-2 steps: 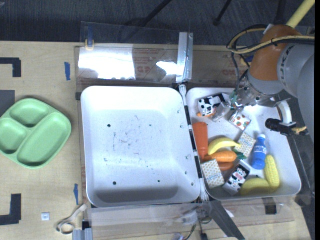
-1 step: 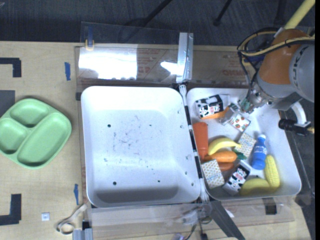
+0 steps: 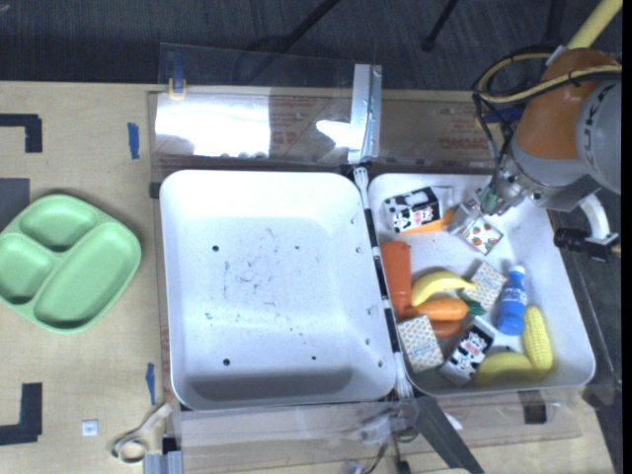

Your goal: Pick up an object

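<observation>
Above the right bin, at its far right corner, the gripper hangs; whether it is open or closed I cannot tell. A small strawberry-print card lies just below it on the bin floor, beside the cow-print box. A good pick probably needs a straight descent, centred on the card

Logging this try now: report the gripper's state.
Gripper: over the right bin's back corner, beside a small strawberry-print card; open or shut cannot be told.
</observation>
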Available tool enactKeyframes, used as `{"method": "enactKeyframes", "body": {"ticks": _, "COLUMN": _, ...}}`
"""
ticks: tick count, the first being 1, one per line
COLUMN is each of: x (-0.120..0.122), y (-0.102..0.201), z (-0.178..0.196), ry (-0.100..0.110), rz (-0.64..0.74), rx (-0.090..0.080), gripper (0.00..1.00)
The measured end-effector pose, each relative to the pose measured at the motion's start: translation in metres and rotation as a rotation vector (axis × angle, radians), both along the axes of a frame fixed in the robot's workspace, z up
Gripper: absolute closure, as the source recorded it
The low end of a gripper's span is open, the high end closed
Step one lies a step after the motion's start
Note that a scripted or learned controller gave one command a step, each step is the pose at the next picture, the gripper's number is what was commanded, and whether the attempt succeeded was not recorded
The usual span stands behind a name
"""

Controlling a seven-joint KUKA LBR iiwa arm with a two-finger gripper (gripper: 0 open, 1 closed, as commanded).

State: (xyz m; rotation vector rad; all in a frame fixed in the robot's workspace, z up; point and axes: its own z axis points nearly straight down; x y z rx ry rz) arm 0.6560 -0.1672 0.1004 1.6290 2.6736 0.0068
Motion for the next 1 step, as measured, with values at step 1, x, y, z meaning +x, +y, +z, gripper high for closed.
{"method": "enactKeyframes", "body": {"ticks": 1, "x": 0.0121, "y": 0.0377, "z": 0.0967, "ry": 0.007, "rz": -0.157, "rx": 0.002, "gripper": 1.0}}
